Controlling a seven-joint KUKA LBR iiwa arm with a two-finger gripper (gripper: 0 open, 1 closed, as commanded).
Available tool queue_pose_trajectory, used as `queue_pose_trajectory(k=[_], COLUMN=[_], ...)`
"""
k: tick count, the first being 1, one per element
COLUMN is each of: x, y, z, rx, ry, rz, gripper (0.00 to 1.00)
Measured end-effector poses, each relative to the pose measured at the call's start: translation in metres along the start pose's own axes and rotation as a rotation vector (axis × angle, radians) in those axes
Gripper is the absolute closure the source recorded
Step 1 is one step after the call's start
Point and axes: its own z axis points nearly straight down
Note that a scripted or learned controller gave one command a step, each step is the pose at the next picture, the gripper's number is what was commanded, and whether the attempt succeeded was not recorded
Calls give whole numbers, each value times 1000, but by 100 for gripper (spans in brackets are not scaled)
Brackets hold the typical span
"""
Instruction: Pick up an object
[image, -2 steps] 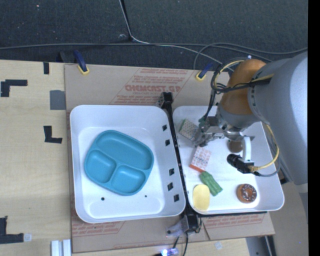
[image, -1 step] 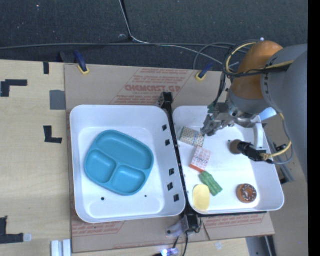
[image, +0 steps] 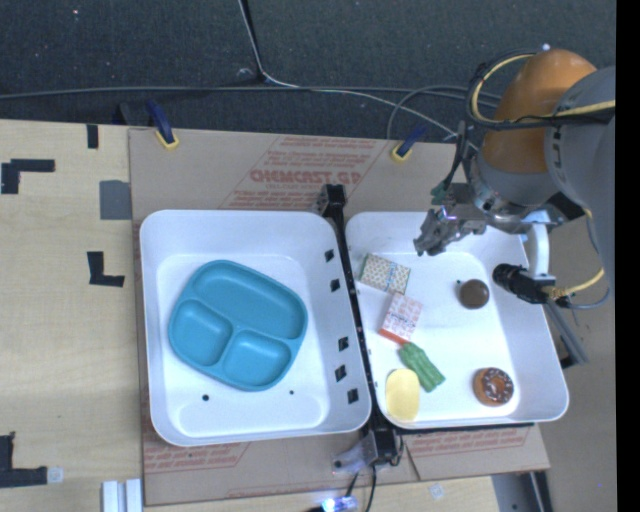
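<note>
**Gripper over the right bin's far side**

Though we looked closely, we could not tell how the gripper (image: 437, 238) stood. It hung above the right bin (image: 540, 345), just beyond a patterned packet (image: 385, 273). Nearer lay a red-printed card (image: 401, 318), green piece (image: 422, 367), yellow piece (image: 403, 394), brown ball (image: 473, 293) and doughnut (image: 493, 385); a blue tray (image: 238, 323) filled the left bin (image: 160, 240)

light: even, bright overhead | shadows: soft, faint | glare: mild on white bins (image: 160, 330) | focus: slightly soft
</note>
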Motion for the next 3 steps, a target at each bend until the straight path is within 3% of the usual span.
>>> queue_pose_trajectory(k=[1,3], x=[58,164], y=[-12,-27], z=[-12,1], rx=[4,6], ry=[2,2], rz=[-5,-4], gripper=[100,100])
